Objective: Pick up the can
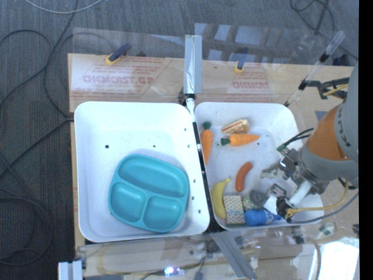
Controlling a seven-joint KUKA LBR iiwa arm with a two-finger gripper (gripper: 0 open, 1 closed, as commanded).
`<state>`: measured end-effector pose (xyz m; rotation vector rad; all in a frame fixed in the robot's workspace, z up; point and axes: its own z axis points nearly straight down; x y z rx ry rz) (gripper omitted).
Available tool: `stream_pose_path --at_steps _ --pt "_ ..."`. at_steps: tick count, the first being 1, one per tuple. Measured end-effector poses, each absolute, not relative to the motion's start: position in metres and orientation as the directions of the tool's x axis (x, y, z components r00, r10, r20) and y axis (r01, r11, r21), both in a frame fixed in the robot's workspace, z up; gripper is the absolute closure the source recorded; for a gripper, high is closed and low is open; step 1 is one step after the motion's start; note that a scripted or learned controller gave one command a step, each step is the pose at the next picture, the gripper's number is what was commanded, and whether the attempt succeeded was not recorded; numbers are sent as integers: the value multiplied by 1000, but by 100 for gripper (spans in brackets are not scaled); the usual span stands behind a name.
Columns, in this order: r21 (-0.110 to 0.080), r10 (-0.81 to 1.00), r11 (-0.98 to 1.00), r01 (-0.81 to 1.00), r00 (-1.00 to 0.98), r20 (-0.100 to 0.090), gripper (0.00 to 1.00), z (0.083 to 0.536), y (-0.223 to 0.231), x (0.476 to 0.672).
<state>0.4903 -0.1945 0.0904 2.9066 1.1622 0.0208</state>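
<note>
One can [233,209], pale with a checked label, at the front of the right bin [274,111], close to the near wall. It cannot be told whether it is upright or on its side.
- Banana [220,196] just to its left, touching or nearly so, curving along the bin's left wall.
- Blue bottle-like thing [256,217] on its right, lying flat, right against it.
- Small dark item [256,198] just behind the can, too unclear to identify.
- Orange-red sausage-shaped piece [243,175] further back, tilted, apart from the can.
- Two carrots: one [207,146] lengthwise along the left wall, the other [242,139] crosswise near the back, with a tan stick-like piece [236,125] just behind it.

Gripper [276,186] low over the right side of the same bin, right of the can and not touching it. How wide it is set cannot be told, and nothing is visibly held.

Left bin [84,156]: one teal divided plate [150,192], three compartments, toward the front.
</note>
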Motion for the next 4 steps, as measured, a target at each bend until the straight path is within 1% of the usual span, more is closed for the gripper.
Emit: stream_pose_path --at_steps 1,2,3,4 --pt "12 690 -724 689 724 4 100 99 -195 489" --pt "14 793 -609 793 609 1 100 92 -200 487" --pt "1 585 -811 585 811 -5 100 265 -153 484" --pt "2 201 -980 201 980 -6 100 291 -197 483"
